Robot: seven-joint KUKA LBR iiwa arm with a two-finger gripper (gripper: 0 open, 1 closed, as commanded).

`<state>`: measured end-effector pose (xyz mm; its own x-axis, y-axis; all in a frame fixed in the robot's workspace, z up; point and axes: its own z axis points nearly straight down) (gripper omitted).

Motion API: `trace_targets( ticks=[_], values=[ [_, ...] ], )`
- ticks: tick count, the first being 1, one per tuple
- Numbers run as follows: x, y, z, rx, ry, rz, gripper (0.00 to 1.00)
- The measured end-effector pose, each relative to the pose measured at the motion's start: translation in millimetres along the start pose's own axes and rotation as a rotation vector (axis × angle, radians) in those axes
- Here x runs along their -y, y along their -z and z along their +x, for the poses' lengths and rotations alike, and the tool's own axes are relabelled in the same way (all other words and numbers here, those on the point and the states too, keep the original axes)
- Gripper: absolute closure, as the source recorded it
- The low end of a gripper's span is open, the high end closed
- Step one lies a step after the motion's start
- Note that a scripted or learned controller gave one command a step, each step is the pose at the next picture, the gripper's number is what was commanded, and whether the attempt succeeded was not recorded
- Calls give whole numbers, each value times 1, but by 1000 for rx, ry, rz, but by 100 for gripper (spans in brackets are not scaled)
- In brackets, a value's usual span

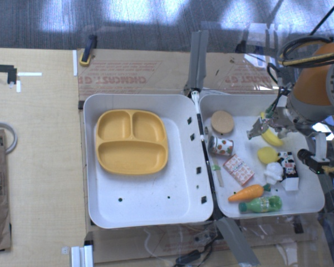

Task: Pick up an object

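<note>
Banana (274, 138) sits at the far side of the right bin (317, 204), directly under the gripper (265, 128), whose jaws look spread on either side of it, not yet closed. We would lower squarely, close across its middle, then lift straight up, clear of the lemon (267, 154) just beside it.

Yellow divided plate (132, 141) matt plastic; white bins (150, 213) smooth plastic; bench (39, 160) pale wood-look, perhaps laminate.
</note>
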<state>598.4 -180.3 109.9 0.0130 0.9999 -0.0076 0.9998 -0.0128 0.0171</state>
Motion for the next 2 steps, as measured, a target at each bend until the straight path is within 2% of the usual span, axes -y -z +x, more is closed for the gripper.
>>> trace_targets(
  ticks=[1,2],
  values=[
    [-1,10,-2,3,-2,-3,100],
    [-1,10,-2,3,-2,-2,0]
  ],
)
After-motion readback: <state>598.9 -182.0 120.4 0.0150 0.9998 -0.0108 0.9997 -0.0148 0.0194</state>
